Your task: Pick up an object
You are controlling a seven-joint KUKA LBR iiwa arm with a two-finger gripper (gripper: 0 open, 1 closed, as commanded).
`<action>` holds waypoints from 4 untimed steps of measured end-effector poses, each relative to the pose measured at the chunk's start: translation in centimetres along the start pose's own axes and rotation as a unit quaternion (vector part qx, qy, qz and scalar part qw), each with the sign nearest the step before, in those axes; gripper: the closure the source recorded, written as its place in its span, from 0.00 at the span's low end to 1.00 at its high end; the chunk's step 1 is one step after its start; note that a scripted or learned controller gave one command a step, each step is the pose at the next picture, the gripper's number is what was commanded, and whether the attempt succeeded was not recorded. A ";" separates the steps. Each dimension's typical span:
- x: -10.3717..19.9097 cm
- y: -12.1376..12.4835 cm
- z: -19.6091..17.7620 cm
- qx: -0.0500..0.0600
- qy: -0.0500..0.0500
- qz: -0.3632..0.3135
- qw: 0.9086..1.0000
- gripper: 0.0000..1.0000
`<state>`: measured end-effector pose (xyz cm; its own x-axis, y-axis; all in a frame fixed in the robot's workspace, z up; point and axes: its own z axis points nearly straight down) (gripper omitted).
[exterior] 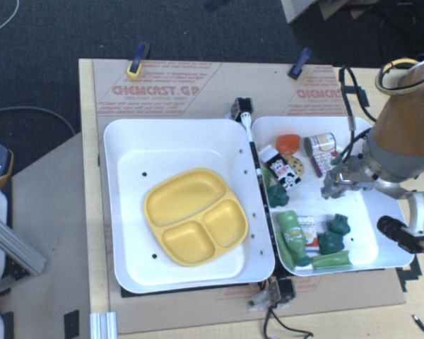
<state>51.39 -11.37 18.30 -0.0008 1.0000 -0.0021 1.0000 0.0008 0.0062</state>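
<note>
While the arm [403, 129] reaches in over the right bin [364, 210], nothing looks lifted yet, so the pick seems not to have been made. The gripper [339, 183] hangs low in the middle of that bin, over a bare patch of floor, and how it is set cannot be told from this slanted look; no object shows in it.

The objects all lie in the right bin. A can [321, 149] lies on its side just above the gripper, near the far wall, with an orange piece [288, 143] beside it. A black-and-white toy [283, 169] sits near the divider, and a small green piece [276, 193] just below it. Along the near wall lie a green bottle [292, 236], two dark green pieces [332, 235], and a green stick [331, 261].

The left bin [127, 147] bears a yellow tray [196, 216] with three compartments.

As I judge it, the whole job is left: settle on one object, likely the can as the nearest, close on it, and raise it off the bin.
</note>
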 end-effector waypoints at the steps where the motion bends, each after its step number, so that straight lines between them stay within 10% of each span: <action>1: 0.0 0.2 -4.5 -0.001 0.000 0.000 1.000 1.00; 4: 2.8 0.5 -3.9 0.004 0.002 0.000 1.000 1.00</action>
<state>51.85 -8.54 22.16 -0.0014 1.0000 0.0015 1.0000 0.0014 -0.0018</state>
